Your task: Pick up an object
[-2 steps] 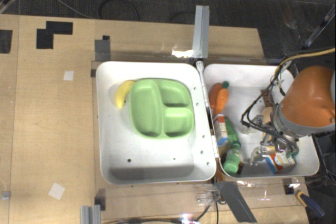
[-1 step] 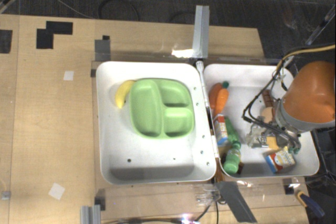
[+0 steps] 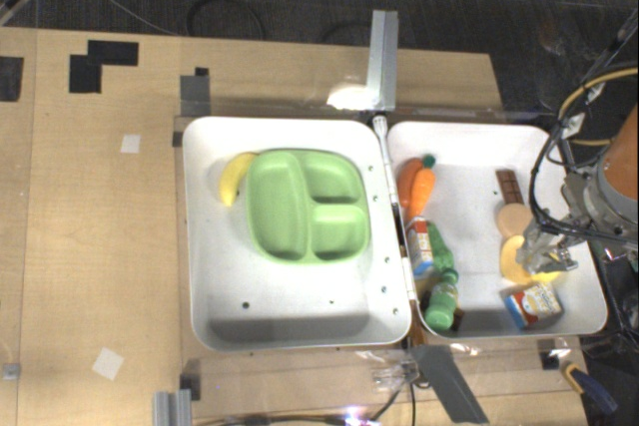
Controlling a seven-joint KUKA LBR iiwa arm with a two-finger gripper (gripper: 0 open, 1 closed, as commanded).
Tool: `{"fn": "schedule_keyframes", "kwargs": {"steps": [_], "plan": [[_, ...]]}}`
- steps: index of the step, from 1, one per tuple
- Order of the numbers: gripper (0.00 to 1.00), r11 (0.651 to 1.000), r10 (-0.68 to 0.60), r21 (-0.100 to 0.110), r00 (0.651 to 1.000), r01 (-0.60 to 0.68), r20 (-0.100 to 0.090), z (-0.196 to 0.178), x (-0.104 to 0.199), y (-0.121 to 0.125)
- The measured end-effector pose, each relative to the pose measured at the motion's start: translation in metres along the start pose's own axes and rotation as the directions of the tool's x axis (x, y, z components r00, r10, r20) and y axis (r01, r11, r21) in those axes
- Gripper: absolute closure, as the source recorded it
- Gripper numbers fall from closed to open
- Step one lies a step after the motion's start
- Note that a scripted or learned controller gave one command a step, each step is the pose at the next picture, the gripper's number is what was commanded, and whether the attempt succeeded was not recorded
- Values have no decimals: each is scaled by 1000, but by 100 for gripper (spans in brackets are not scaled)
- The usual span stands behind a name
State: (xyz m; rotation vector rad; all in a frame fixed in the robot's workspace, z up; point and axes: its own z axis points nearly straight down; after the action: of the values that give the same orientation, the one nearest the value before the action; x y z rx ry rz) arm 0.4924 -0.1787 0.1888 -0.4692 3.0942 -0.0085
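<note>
No text, brand or number can be read. The bottle [image 3: 423,249] at five o'clock and the packet [image 3: 534,303] further right carry printed labels, but the print is too small to make out.

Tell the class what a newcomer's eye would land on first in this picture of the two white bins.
First comes the big green divided tray filling much of the left bin, with a yellow banana tucked against its left side. Next is the orange toy carrot by the right bin's left wall, with bottles lined up below it. At the right, the gripper hangs over a yellow piece and a small packet.
</note>
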Motion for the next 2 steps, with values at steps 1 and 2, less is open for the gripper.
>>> {"fn": "schedule_keyframes", "kwargs": {"steps": [1, 2], "plan": [[0, 1000, -1, -2, 1000, 1, -1, 1, 0, 1], [0, 998, 62, -1, 998, -62, 1, 89, -17, -27]]}}
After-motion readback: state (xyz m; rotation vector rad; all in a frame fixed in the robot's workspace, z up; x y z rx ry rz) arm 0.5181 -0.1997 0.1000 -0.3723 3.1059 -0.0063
